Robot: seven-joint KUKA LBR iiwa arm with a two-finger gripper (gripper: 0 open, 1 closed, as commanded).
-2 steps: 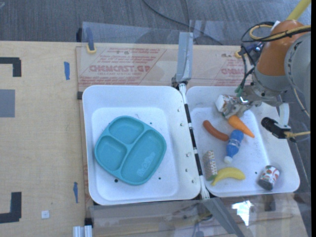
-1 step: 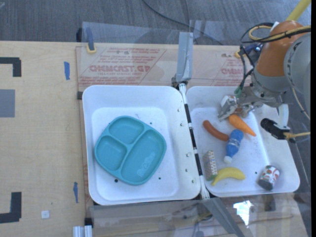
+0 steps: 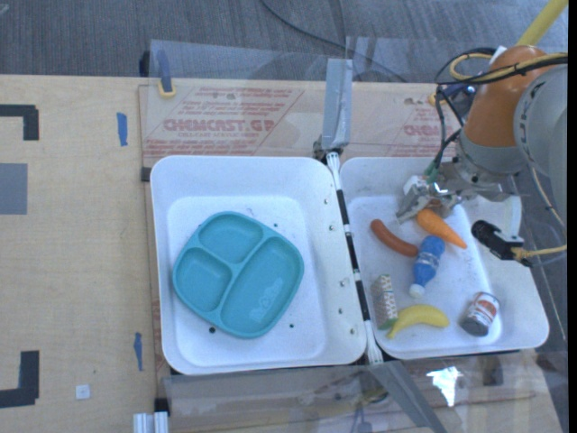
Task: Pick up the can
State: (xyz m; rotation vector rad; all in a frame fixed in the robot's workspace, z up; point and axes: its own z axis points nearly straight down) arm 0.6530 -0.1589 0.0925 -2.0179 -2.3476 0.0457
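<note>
the small silver can with a red-and-white label (image 3: 480, 314) lies tilted on the floor of the right-hand shallow white plastic bin (image 3: 532, 332), down at about five o'clock in that bin, near its lower right corner and apart from everything else. just to its nine o'clock side rests a curved yellow toy banana (image 3: 416, 319), and touching the banana's left end is a short speckled grey-and-white cylinder (image 3: 386, 299) lying along the bin's left wall. at the middle of the bin a blue plastic bottle with a white cap (image 3: 425, 263) lies slanted, cap pointing toward seven o'clock. a reddish-brown toy sausage (image 3: 394, 238) sits at the bottle's ten o'clock, and an orange toy carrot (image 3: 441, 226) lies at its twelve o'clock. the grey arm's two-finger metal gripper (image 3: 422, 200) hangs over the upper part of this bin, at roughly eleven o'clock from the can and well apart from it, its tips right by the thick end of the carrot; whether the fingers are apart or together cannot be told from this angle. a black cylindrical part with a yellow cable (image 3: 498, 241) juts out at the gripper's four o'clock. the left-hand shallow white bin (image 3: 171, 183) holds a teal plastic divided plate with three compartments (image 3: 238, 273), lying flat near its centre. both bins sit on a light wooden bench (image 3: 72, 242).
</note>
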